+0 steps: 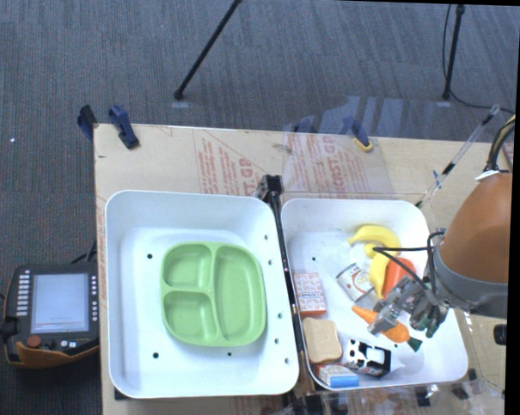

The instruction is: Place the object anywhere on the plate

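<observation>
The green, three-compartment plastic plate (213, 293) lies in the left white bin (121, 239), nothing on it. The right white bin (316, 213) holds the clutter: a yellow banana (372, 237), a tan sponge-like block (322, 340), a small red-and-white carton (309, 292), and a black-and-white item (367, 355) near the front wall. The gripper (399, 310) is down among these, directly over an orange carrot-shaped toy (374, 319). Whether it is clenched, released or grasping the toy cannot be told (its tips merge with the clutter). Judged step: picking, placing not yet begun. The next move calls for a confirmed hold, a lift above the bin walls, then travel left across the divide to the plate.
</observation>
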Controlling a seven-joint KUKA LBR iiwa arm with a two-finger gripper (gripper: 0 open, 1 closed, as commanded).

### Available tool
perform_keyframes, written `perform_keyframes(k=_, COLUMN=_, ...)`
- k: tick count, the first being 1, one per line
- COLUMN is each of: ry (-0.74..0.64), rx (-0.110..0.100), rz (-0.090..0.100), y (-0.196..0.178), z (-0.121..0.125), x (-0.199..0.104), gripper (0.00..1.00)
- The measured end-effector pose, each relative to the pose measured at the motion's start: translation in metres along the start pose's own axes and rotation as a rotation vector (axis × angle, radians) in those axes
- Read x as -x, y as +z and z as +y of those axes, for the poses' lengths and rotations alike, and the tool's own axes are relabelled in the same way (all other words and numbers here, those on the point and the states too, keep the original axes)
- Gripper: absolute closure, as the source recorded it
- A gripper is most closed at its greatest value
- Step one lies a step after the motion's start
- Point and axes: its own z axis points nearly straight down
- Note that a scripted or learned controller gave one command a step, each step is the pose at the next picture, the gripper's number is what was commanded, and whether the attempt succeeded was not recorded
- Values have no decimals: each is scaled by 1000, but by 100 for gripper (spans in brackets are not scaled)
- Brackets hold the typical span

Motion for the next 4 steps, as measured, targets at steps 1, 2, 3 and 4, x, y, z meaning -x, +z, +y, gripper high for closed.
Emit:
perform_keyframes(k=1, ry=135, rx=3, rz=-2, y=-3, z=79, x=9, gripper=100)
perform_keyframes(k=2, ry=373, rx=2, rz=-2, y=-35, z=151, x=-25, gripper=100)
perform_keyframes(k=3, ry=374, rx=0, rz=-2, y=-35, z=150, x=-25, gripper=0)
perform_keyframes(k=4, ry=466, rx=-4, rz=1, y=-9, z=95, x=-38, gripper=0)
